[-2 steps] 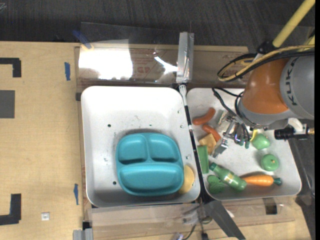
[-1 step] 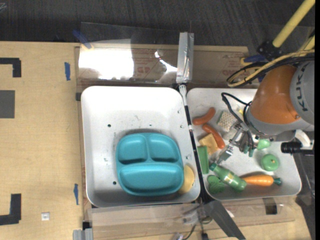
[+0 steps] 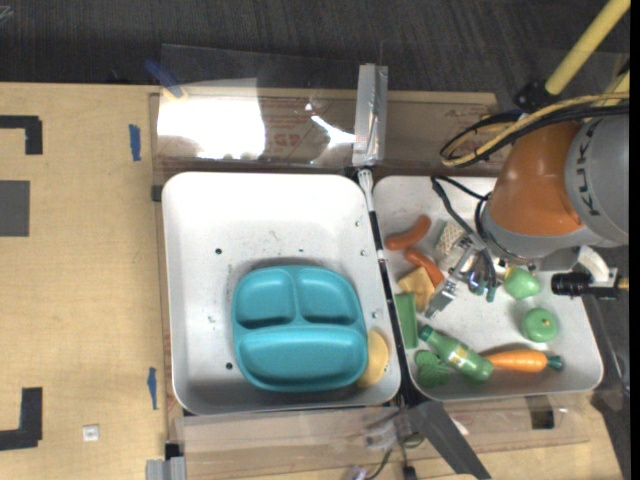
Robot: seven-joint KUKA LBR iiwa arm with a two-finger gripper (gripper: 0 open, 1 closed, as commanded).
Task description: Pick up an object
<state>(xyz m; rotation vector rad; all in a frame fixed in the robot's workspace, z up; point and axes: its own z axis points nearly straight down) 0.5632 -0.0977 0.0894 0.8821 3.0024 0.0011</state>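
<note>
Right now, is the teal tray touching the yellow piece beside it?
Touching. The camera view shows the yellow piece tucked against the teal tray's right lower corner, with no gap between them.

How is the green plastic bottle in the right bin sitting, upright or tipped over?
Tipped over. The green plastic bottle lies on its side on the floor of the right white bin, its length running slantwise, next to the orange toy carrot.

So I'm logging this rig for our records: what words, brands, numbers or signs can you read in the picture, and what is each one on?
"KU", cut off by the picture's edge: on the grey arm, beside its orange band.
Faint red print on the brown cardboard behind the bins: too blurred to read.
Nothing readable on the bins, the teal tray or the toy food.
</note>
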